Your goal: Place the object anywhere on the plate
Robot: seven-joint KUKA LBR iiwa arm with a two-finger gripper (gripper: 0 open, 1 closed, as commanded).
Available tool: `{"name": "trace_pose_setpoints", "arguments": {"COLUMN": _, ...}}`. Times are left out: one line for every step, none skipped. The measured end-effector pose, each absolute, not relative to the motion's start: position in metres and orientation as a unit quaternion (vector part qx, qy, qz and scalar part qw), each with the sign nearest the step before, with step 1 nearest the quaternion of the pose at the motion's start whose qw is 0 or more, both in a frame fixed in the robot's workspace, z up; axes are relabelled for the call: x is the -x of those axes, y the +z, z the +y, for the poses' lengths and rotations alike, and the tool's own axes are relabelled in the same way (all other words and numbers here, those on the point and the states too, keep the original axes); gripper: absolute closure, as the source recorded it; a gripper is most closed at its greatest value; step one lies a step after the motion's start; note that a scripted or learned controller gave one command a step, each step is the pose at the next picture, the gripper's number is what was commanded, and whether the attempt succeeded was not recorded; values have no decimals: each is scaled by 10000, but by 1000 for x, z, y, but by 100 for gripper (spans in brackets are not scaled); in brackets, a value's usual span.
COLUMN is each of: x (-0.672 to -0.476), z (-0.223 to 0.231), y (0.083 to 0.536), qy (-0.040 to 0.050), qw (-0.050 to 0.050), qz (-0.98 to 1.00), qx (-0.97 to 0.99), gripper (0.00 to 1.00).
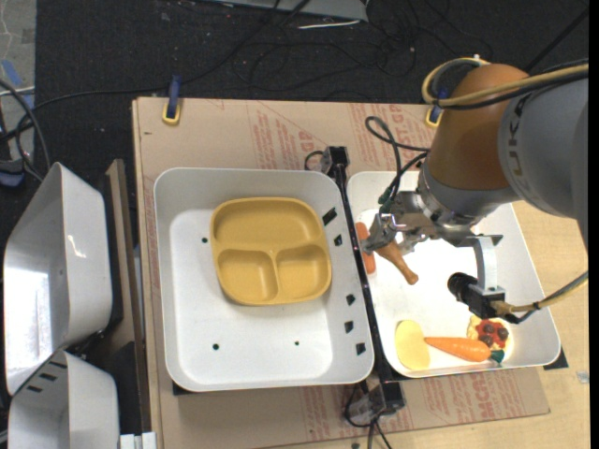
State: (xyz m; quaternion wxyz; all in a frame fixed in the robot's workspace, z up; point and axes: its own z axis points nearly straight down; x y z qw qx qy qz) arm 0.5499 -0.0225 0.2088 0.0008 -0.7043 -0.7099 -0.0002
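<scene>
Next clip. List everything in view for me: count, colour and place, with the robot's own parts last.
Bins: two, white, side by side on the bench.
Plate: one, yellow, three compartments, in the left bin.
Carrot: one, orange, right bin, near front edge.
Yellow disc: one, pale yellow, right bin, beside the carrot.
Small toy: one, red and green, right bin's front right corner.
Stick: one, orange-brown, right bin, under the gripper.
Clamps: two, yellow, at the bench's back edge.
Arm: one, grey with orange band, over the right bin.
Gripper: one, low over the right bin.
</scene>
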Motion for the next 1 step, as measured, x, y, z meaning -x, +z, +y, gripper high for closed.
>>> {"name": "trace_pose_setpoints", "arguments": {"x": -543, "z": 25, "y": 208, "qy": 2, "qw": 12, "qz": -7099, "qx": 7043, "gripper": 100}}
